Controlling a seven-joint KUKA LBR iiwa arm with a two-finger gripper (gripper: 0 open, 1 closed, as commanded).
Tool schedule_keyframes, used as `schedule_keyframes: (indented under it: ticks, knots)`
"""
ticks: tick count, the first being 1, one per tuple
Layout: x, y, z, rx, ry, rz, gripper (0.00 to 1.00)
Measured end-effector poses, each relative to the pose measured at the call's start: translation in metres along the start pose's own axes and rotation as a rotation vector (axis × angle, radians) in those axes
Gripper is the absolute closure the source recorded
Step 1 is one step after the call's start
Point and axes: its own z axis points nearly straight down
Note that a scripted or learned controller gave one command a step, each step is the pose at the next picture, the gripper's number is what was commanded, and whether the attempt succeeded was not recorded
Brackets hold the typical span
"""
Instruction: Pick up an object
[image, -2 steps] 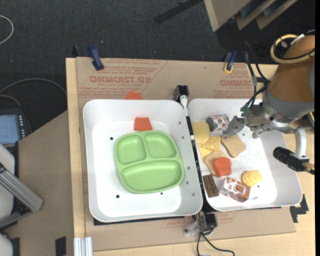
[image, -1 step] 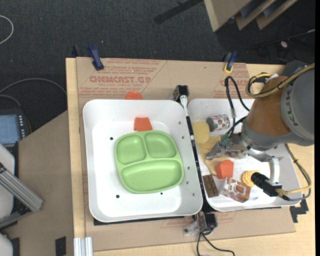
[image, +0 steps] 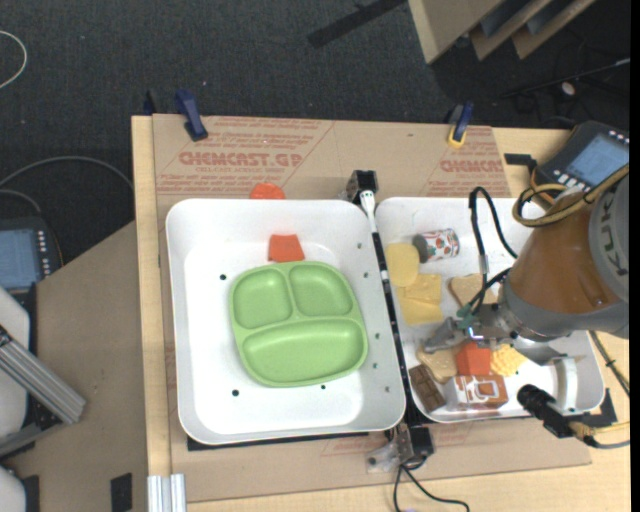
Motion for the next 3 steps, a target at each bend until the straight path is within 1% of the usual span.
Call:
schedule_keyframes:
  ticks: [1,2,3]
  knots:
    - [-0.005,0.001,0.001,0.000,0.002,-0.004,0.00]
    - [-0.023,0.062,0.001,0.002,-0.001,-0.005,0.00]
    - [0.002,0.093,0.001,0.001,-0.002,-0.006,0.00]
